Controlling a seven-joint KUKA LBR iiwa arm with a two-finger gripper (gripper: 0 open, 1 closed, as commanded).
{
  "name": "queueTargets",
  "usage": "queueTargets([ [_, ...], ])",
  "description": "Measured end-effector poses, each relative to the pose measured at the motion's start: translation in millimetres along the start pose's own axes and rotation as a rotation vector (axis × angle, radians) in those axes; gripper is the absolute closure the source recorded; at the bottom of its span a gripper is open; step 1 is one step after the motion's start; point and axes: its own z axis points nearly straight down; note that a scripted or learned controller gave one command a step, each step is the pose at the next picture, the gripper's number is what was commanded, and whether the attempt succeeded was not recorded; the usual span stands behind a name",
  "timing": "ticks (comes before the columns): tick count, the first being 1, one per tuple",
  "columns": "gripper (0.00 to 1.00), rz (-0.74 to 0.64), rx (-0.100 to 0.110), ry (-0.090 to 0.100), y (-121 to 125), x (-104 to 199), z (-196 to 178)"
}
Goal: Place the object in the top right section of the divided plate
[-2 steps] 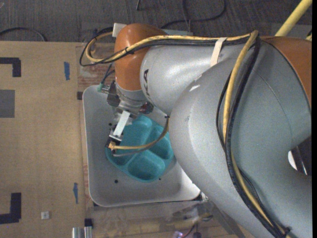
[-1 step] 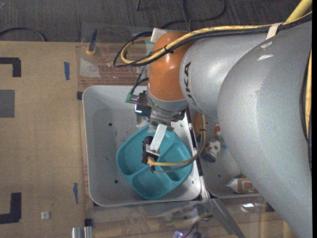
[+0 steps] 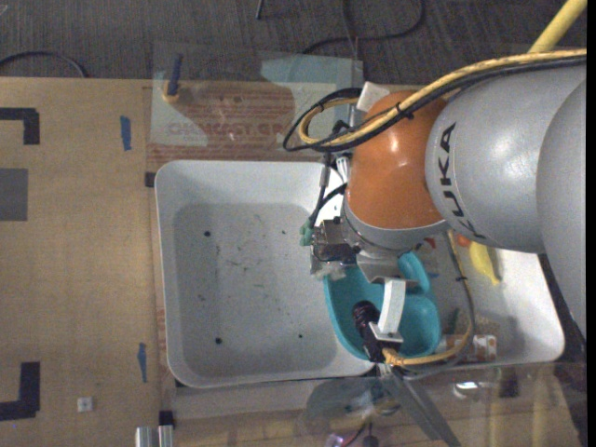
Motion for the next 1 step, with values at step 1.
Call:
queueTargets([
  [1,1.00,-0.106,-0.006,0.003,-19.8,77.0,100.3],
])
